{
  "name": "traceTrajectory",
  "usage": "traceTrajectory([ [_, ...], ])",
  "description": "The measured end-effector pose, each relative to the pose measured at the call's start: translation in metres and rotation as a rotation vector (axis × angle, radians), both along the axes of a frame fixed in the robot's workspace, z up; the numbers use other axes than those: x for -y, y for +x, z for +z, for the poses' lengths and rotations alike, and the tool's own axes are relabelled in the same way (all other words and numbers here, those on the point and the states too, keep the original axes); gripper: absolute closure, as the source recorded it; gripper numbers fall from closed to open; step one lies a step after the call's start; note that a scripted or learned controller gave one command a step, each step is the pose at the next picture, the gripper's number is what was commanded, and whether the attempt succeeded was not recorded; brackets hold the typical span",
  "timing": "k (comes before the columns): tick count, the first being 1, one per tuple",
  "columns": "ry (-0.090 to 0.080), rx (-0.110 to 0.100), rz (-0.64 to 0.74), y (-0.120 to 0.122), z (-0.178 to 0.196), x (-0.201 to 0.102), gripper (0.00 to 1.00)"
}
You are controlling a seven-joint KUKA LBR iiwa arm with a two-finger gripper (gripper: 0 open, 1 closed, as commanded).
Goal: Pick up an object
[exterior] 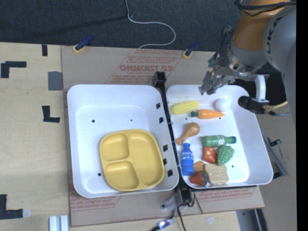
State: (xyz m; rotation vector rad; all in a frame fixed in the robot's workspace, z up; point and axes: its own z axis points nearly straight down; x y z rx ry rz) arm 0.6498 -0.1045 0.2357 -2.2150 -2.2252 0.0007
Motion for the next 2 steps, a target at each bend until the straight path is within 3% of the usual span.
traceTrajectory([
  [2, 0.001, -0.002, 0.001, -0.059, -0.002, -0.083, 1.00],
])
